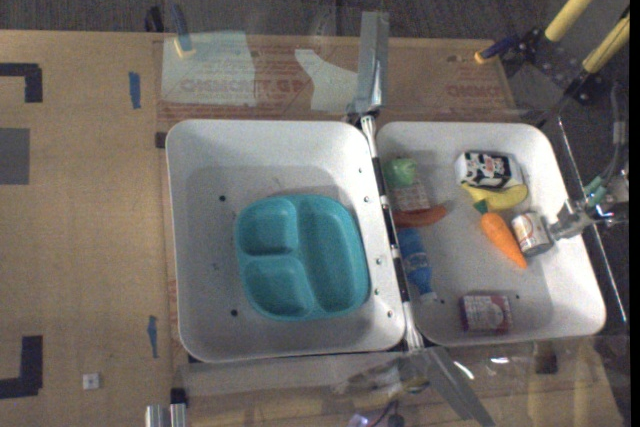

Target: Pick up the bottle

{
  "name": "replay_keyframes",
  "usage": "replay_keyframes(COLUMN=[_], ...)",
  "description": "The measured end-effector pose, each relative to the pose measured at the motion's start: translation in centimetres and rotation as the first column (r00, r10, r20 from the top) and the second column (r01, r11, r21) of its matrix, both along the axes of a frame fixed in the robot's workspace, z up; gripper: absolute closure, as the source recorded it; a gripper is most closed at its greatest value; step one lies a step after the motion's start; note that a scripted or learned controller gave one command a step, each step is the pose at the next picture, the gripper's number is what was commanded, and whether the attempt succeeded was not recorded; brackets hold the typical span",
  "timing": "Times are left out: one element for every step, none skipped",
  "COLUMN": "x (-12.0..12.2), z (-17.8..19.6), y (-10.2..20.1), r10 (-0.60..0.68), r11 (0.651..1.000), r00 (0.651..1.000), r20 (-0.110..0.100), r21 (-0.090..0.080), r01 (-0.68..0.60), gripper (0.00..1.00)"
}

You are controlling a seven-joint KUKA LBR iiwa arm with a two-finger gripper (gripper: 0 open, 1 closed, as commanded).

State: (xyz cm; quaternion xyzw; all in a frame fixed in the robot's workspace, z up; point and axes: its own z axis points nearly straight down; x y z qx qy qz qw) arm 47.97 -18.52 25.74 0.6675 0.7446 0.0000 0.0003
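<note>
The bottle [417, 268], a clear one with a blue label, lies along the right bin's [575, 310] left wall (beside one carrot [502, 239], one banana [505, 198], two cans [530, 233] and a green-capped container [404, 173]), one teal divided plate [301, 256] in the left bin [200, 165].

I see a teal three-compartment plastic plate [301, 256] in the white left bin [190, 245], far from the gripper [560, 227]. Close beside the gripper lie a small metal can [529, 233], an orange carrot [502, 238] and a yellow banana [505, 198]. Below it sits a dark red tin [486, 311].
</note>
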Motion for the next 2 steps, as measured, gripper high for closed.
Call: replay_keyframes(x=[0.0, 1.3], z=[-7.3, -2.5], y=[-1.2, 6.9], r10=[-0.202, -0.335], r11=[0.979, 0.942], r00=[0.979, 0.942], r20=[-0.003, 0.001], r21=[0.001, 0.000], r01=[0.202, 0.335], gripper=[1.00, 1.00])
